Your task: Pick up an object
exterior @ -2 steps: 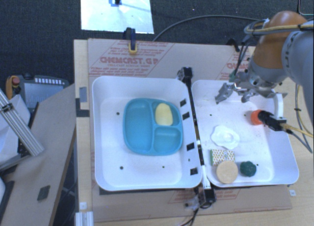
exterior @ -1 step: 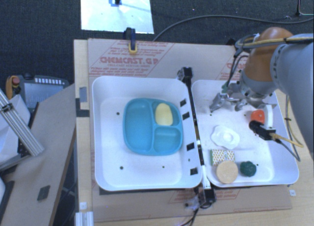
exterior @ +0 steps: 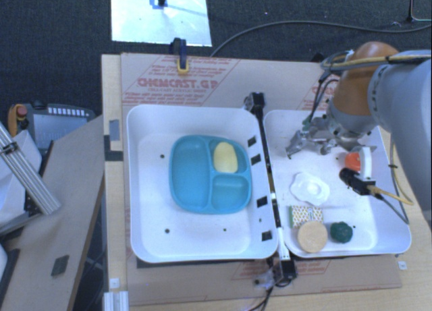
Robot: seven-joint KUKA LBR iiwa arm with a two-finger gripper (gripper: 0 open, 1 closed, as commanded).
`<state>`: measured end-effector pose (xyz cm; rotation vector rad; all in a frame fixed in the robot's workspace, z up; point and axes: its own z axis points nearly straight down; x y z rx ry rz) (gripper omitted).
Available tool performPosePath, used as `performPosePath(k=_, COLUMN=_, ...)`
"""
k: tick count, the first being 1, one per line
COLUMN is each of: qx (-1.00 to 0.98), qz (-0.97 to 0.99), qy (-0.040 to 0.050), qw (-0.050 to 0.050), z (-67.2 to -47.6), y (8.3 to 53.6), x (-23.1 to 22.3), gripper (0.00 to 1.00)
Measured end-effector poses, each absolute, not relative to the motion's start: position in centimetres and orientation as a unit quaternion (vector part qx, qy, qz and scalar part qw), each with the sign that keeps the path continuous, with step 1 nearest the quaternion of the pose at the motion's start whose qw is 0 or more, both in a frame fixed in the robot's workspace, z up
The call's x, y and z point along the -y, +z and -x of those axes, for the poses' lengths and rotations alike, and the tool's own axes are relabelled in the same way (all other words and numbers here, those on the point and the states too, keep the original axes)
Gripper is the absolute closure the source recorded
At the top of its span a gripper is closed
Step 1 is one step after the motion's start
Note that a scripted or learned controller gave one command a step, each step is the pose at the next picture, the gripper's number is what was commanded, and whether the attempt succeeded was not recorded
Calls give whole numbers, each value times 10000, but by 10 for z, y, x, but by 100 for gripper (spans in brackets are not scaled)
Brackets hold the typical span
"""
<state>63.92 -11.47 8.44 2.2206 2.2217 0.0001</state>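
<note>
arm (exterior: 398,94): cut off at right edge | orange object (exterior: 354,161): partly hidden by white piece

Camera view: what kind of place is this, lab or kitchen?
Most likely a robot lab test bench, not a kitchen. A grey arm reaches over two white bins taped to cardboard, a handheld control pad lies at the left, and cables run across dark carpet.

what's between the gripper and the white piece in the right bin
Nothing visible. The gripper hangs over bare bin floor up-left of the white piece; the orange item sits off to the right.
</note>
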Motion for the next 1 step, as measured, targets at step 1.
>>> performPosePath(k=1, qx=-7071, qz=-7072, qy=14, qw=18, z=-641, y=96, x=115, gripper=100)
